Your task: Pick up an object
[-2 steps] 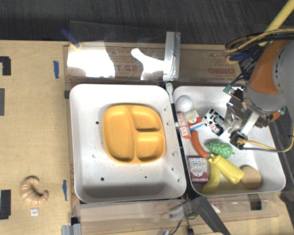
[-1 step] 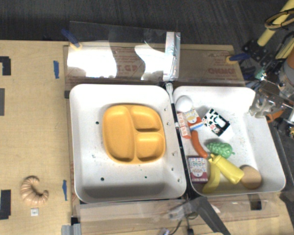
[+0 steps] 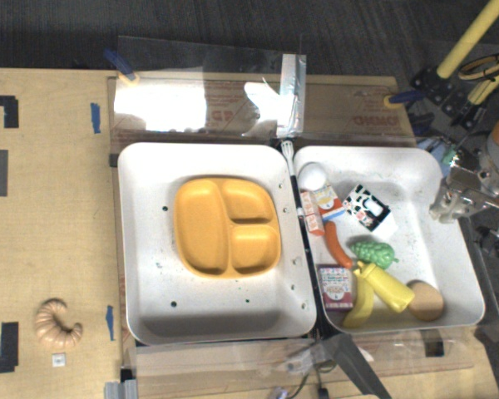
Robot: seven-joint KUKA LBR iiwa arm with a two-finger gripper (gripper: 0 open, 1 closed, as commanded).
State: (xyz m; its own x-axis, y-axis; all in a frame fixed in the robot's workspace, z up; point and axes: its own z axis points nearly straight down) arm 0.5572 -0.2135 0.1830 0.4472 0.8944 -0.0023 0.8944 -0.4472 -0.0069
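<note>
I see the pickable items all in the right bin (image 3: 449, 248), clustered on its left and lower side. White bottle (image 3: 316, 185) at top by the divider, black-and-white carton (image 3: 368, 207) tilted beside it. Orange carrot (image 3: 336, 244) with green top (image 3: 374, 251) mid-bin. Yellow bottle (image 3: 387, 288) over banana (image 3: 363, 299), red packet (image 3: 335, 285) left, brown potato-like lump (image 3: 426, 299) right.

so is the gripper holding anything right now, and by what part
Nothing is held. The gripper sits at the right bin's right edge, apart from the toys lying in it.
</note>
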